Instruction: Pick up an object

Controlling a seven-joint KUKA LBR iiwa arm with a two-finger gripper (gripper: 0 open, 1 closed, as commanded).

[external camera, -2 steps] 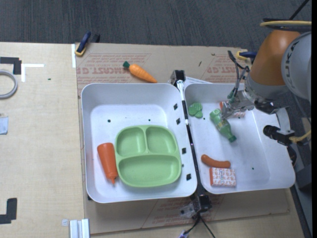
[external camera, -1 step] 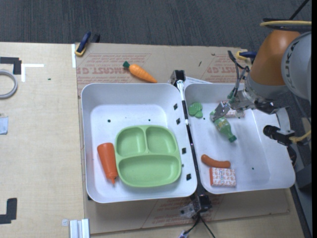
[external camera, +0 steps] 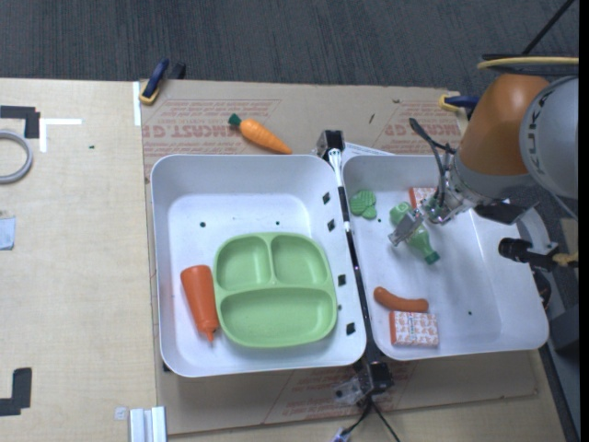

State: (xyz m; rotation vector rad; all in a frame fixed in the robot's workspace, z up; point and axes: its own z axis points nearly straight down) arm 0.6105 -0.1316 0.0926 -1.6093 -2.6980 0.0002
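Observation:
My gripper (external camera: 416, 226) is low in the right bin (external camera: 488, 311), at its far middle, right over a small green object (external camera: 423, 245) that lies partly under it. A second green piece (external camera: 398, 214) sits just to the gripper's left, and a flat green leafy item (external camera: 363, 203) lies near the bin's left wall. Toward the front of this bin are an orange sausage (external camera: 401, 298) and a red-and-white packet (external camera: 414, 328). Another red-and-white packet (external camera: 422, 195) peeks out behind the gripper.
The left bin (external camera: 184, 201) holds a green divided plate (external camera: 274, 288) and an orange carrot-like toy (external camera: 200, 299) by its left wall. A toy carrot (external camera: 260, 133) lies on the cardboard behind the bins. The arm's orange band (external camera: 506, 122) hangs over the right bin's far right corner.

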